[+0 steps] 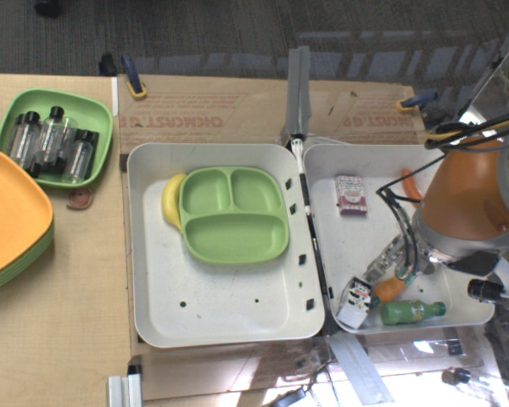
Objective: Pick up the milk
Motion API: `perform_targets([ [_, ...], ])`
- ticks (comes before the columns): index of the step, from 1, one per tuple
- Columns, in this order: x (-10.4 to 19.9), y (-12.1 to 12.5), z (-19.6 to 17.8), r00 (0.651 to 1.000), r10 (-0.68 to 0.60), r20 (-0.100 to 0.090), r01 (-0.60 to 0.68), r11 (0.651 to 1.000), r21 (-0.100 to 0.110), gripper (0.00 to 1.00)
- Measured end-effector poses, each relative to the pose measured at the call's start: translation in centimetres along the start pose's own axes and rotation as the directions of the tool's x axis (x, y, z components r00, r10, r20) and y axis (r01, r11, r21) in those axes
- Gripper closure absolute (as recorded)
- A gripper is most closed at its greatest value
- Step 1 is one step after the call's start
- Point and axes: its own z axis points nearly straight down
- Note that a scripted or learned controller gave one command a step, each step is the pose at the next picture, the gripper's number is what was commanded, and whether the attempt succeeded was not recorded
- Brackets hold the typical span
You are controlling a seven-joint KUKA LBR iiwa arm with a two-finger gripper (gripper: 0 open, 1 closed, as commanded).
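**Arm low over the right bin, milk at the near-left corner**

From my remote seat I see the arm (462,197) reaching in from the right, its orange band above the right bin (458,316). The gripper (394,265) sits low in that bin, but cables and glare blur its tip, so I cannot tell how it stands. The milk (354,303), a small white carton, lies tilted against the bin's near-left corner, just beside the gripper. A small orange item (389,288) and a green bottle (412,312) lying on its side rest right next to it. A small pink packet (351,195) lies farther back. The left bin (229,312) carries a green divided plate (234,214) with a yellow object (170,200) touching its left edge.
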Motion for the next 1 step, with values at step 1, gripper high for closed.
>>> perform_targets([
  [1, -3.62, -2.44, 1.23, 0.898, 0.440, 0.001, -0.440, 0.898, 0.000, 1.00],
])
